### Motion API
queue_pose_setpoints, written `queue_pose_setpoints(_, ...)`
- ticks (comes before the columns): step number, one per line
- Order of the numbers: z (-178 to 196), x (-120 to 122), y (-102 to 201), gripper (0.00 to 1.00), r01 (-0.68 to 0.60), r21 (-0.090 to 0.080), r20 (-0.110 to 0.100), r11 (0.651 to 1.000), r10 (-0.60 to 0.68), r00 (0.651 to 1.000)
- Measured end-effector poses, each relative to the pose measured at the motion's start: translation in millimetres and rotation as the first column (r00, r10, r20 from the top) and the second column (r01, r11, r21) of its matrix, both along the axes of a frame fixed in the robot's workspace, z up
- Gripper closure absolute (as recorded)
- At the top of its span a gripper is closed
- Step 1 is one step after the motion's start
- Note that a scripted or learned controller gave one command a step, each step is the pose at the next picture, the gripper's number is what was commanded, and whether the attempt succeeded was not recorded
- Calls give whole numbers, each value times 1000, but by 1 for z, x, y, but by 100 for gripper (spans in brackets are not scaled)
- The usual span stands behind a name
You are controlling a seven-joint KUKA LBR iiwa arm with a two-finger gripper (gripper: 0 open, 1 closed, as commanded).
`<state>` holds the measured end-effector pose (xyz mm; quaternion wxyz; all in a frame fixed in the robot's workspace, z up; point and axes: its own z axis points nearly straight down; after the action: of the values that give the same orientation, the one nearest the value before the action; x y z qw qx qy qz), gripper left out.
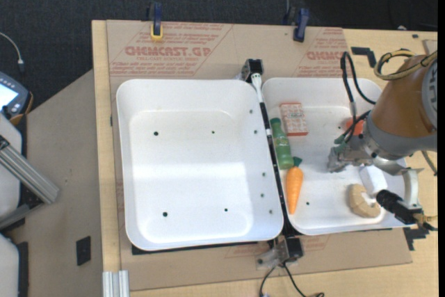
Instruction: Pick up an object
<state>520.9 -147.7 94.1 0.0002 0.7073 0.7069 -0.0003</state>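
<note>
The tabletop (208, 45) bore brown sheeting printed "CHEMCAST GP" in red. In the right bin (316, 219), a carrot (294, 188) lay at seven o'clock, a green bottle (281, 142) just above it, and a red-printed packet (293, 117) at eleven. The gripper (341, 158) hung mid-bin; whether the jaws were clenched, I cannot tell.

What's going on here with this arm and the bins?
A grey and orange arm reaches into the right bin, its claw low near the middle. A carrot, a green bottle, a small packet and a tan piece lie there, none visibly held.
</note>
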Motion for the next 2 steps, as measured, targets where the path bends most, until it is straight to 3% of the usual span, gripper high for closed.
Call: queue_pose_setpoints(2, 19, 1, -1, 100, 2, -3, 4, 1000, -2, 1000)
